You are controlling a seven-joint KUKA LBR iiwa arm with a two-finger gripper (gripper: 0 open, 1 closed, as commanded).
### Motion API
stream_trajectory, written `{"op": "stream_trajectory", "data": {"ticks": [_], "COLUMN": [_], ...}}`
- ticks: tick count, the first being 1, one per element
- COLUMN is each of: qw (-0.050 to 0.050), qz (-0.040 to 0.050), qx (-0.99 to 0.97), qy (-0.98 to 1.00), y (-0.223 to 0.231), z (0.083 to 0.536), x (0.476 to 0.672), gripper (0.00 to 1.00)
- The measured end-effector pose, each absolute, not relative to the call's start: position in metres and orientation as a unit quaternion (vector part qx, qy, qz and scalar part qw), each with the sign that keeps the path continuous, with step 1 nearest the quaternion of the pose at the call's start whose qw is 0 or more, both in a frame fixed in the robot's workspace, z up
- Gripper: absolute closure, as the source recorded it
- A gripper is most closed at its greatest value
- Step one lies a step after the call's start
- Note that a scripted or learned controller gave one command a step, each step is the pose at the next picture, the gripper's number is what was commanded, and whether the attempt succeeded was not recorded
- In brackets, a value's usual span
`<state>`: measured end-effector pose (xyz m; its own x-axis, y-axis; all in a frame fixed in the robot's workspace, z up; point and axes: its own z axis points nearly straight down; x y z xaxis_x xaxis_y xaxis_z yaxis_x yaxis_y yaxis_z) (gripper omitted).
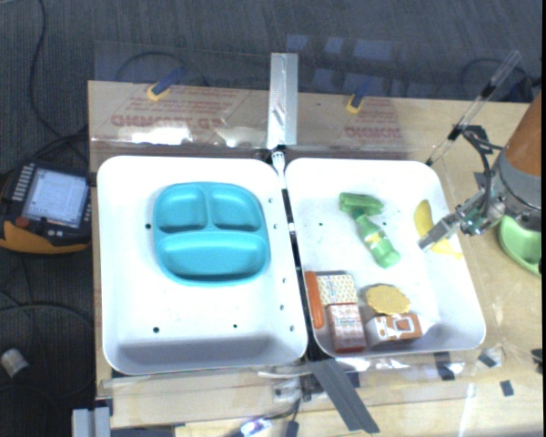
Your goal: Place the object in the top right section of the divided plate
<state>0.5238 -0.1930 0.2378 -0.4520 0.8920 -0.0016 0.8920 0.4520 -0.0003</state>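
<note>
A blue divided plate [209,231] lies in the left bin [127,308], with two small sections at the top and one wide one below. Its top right section [236,208] has nothing in it. In the right bin [464,308] lie a green bottle [370,223], a yellow banana-like piece [423,215], a tan round item [387,297] and some small food boxes [338,309]. My gripper [441,232] hangs low over the right bin's right edge, just right of the yellow piece. Nothing can be made out in its grasp.
A light green object [525,239] sits on the bench to the right of the right bin, under the arm. Another small box [397,328] lies at the right bin's front. A metal post [283,98] stands behind the wall between the bins.
</note>
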Motion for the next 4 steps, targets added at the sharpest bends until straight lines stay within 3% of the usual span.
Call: {"op": "stream_trajectory", "data": {"ticks": [1,2,3,4], "qw": [-0.002,-0.001,-0.002,-0.001], "qz": [-0.0009,-0.0011,-0.002,-0.0012], "qx": [0.698,0.652,0.651,0.595], "qy": [0.716,0.758,0.759,0.804], "y": [-0.176,-0.187,-0.187,-0.213], "z": [0.178,0.187,0.194,0.178], "x": [0.484,0.536,0.536,0.484], "gripper": [1.0,1.0,1.0,1.0]}}
